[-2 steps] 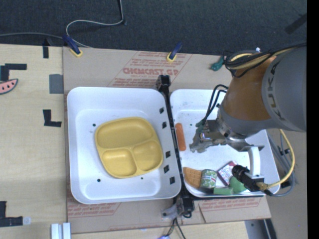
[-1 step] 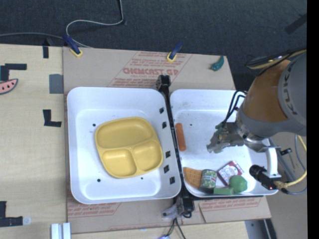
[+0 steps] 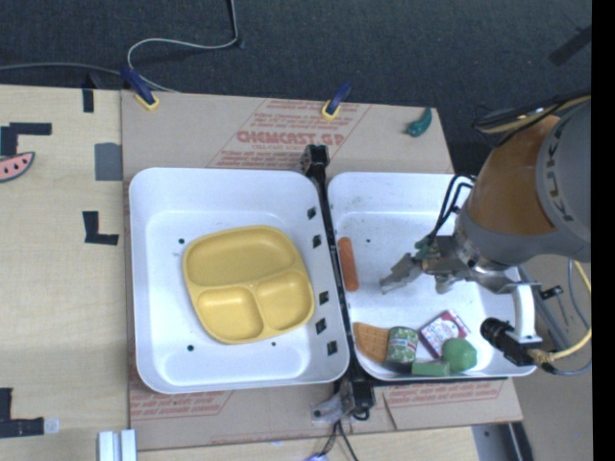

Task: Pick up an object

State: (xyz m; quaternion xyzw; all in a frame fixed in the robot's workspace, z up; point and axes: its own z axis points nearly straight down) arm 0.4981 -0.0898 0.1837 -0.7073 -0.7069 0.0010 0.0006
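Several items lie along the near edge of the right bin (image 3: 384, 195): wedge (image 3: 368, 337), can (image 3: 402, 344), packet (image 3: 442, 330), green ball (image 3: 459, 354). Just beyond, the fingers (image 3: 404, 275) hang spread and holding nothing, near a sausage (image 3: 348, 263). Left bin (image 3: 154, 257) holds a yellow tray (image 3: 248, 281)

I see even, bright overhead light; the two shallow white plastic bins (image 3: 231, 185) glare slightly, shadows beneath their rims stay soft, and the whole frame looks mildly soft and grainy.
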